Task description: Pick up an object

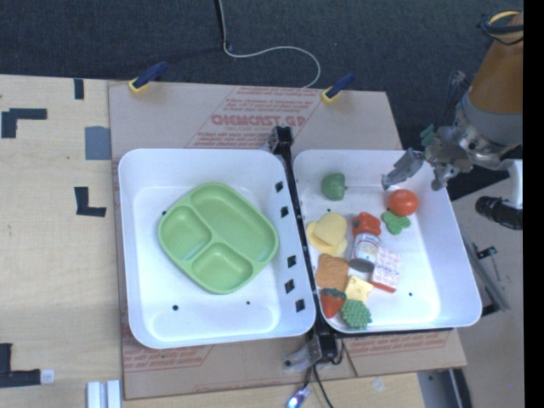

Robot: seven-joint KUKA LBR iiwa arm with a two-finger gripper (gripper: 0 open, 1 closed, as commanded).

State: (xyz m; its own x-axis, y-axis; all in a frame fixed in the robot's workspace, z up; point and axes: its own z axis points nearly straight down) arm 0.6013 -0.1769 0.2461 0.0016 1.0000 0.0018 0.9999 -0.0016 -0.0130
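Two white bins are sitting side by side on the counter (51,185). Filling much of the left bin (140,313) is a green divided tray (218,237), lying a little askew. Crowding the right bin (442,287) are small toy foods: a green lump (333,185) toward its upper left, a red tomato (403,201) at upper right with a green piece (395,222) just below it, a yellow piece (330,230), a small bottle (365,247), a pink-and-white packet (387,268), a brown slice (332,271), a strawberry (332,301) and a bumpy green piece (356,314). Reaching in from the upper right of the frame, the gripper (423,170) is hanging over the right bin's upper right rim, just above the tomato, its fingers spread apart and gripping nothing.
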